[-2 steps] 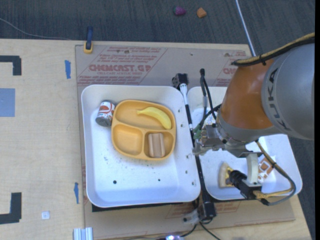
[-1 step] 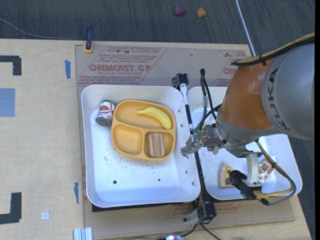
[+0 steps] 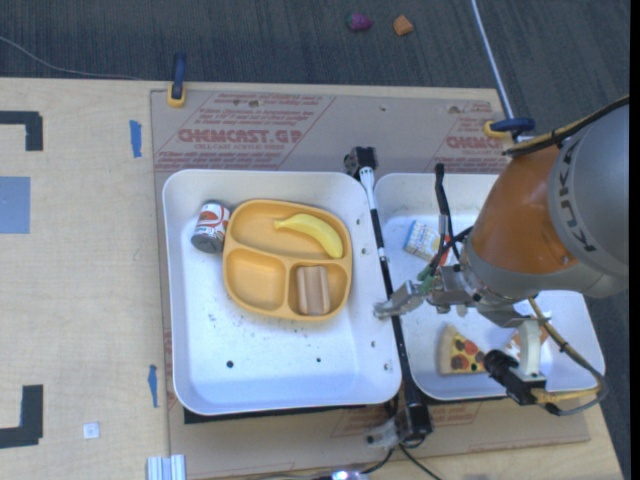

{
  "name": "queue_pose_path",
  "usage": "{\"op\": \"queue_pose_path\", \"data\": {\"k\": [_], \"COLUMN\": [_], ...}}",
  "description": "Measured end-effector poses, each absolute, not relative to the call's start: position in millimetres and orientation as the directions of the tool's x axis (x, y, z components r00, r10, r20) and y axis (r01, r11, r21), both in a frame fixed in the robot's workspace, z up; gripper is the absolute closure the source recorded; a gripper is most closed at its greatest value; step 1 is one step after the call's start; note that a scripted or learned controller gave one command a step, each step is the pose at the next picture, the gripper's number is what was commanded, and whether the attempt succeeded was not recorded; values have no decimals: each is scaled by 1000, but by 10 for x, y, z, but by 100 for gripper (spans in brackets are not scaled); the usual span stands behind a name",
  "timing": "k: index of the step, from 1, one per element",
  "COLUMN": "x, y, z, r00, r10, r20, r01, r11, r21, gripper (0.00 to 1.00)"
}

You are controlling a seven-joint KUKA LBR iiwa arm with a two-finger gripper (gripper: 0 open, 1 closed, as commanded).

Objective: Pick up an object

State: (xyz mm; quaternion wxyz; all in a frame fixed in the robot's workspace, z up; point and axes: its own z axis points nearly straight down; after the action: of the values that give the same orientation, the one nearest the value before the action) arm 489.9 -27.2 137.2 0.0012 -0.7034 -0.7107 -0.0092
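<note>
**Two bins, one tray, arm over the right bin**

Count: 2 white bins, 1 yellow tray, 1 banana, 1 can, 1 brown block, 1 pizza slice toy, 1 small box, 1 arm.

Landmark = yellow tray [image 3: 262, 278], a 3-compartment plate sitting in the left bin [image 3: 200, 368], toward its upper half. Tray's long top compartment holds the banana [image 3: 312, 232], lying across it w/ the curve pointing right. Lower right compartment holds a brown block [image 3: 314, 290], upright-ish rectangle. Lower left compartment has nothing I can make out. A crushed red & white can [image 3: 209, 227] lies on the bin floor touching the tray's upper left edge. A few dark specks on the bin floor below the tray.

Right bin [image 3: 400, 190] is right of the tray, just beside the left bin, rims nearly touching. In it: a small white & blue box [image 3: 422, 236] right of the tray at about banana height, and a pizza slice toy [image 3: 459, 353] lower right of the tray, near the bin's front wall.

Arm [image 3: 545, 223], grey w/ orange band, hangs over the right bin, right of the tray. Gripper [image 3: 395, 305] sits over the seam btwn the bins, just right of the tray's lower right corner. Jaws: can't tell if spread or closed; nothing seen btwn them.

Both bins rest on a cardboard sheet [image 3: 240, 128] on the table [image 3: 70, 268].
</note>
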Motion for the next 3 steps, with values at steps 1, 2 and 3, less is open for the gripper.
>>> {"op": "queue_pose_path", "data": {"k": [1, 2, 3], "x": [4903, 4904, 4910], "y": [-404, -491, -537], "z": [1282, 1238, 1211], "r00": [-10, -9, -9], "r10": [1000, 1000, 1000], "r20": [18, 19, 19], "r01": [1000, 1000, 1000], "r11": [10, 9, 8], "r21": [14, 16, 15], "gripper": [0, 0, 0]}}
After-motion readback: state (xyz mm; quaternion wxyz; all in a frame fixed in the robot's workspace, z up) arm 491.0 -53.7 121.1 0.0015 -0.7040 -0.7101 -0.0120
